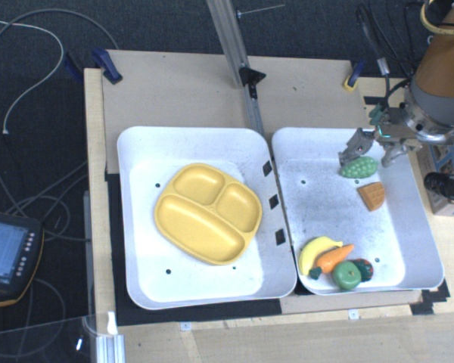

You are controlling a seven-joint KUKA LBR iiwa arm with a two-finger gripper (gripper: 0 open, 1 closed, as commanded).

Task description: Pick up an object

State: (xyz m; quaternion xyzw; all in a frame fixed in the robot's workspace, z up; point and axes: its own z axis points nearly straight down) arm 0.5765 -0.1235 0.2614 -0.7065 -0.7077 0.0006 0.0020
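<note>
Two shallow white bins are seen side by side on the bench. In the left bin one yellow divided plate is laid flat; three compartments can be counted in it, one long and two smaller.

In the right bin five small objects are counted. One green bunch of grapes is found near the bin's far side, and one orange-brown wedge is placed just below it, slightly apart. The other three are gathered at the near edge: one yellow banana, one orange carrot lying across or against the banana, and one green round fruit just beside the carrot. A dark reddish item is partly hidden behind the green fruit and cannot be identified.

The single arm is brought in from the right, and its end effector is positioned over the far part of the right bin. Two fingers are seen spread apart, so the end effector is released; the left finger is seen right at the top of the grapes, while the other is set off to the right of them. The grapes are seen resting on the bin floor, not enclosed between the fingers.

One upright metal post is fixed behind the bins, and cables are spread over the dark floor to the left.
</note>
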